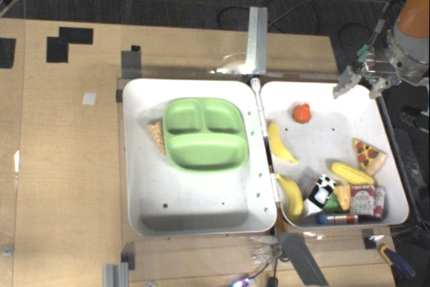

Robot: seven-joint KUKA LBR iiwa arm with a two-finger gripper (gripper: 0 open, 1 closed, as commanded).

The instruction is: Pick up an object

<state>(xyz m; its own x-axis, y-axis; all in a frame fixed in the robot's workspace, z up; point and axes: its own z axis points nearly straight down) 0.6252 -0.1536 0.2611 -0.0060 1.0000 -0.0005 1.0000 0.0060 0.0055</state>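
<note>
Wooden bench (pixel 67 144) (black cables (pixel 302 7) behind)

Quick count of what's on the bench: two white bins, the left bin (pixel 138 165) and the right bin (pixel 322 101). Left one has one green divided plate (pixel 203 133) and one brownish textured piece (pixel 156 137) peeking out from under its left edge, can't tell what it is. Right one is busier: two bananas, an upper banana (pixel 279 142) and a lower banana (pixel 291 193), one corn cob (pixel 351 174), one pizza slice (pixel 369 156), one small red-orange round thing (pixel 302 113) (tomato maybe), one black-and-white toy (pixel 322 191), one red packet (pixel 366 201), and one yellow wedge (pixel 343 197). There's also one red marker-like stick (pixel 339 218) along the bottom edge.
</note>
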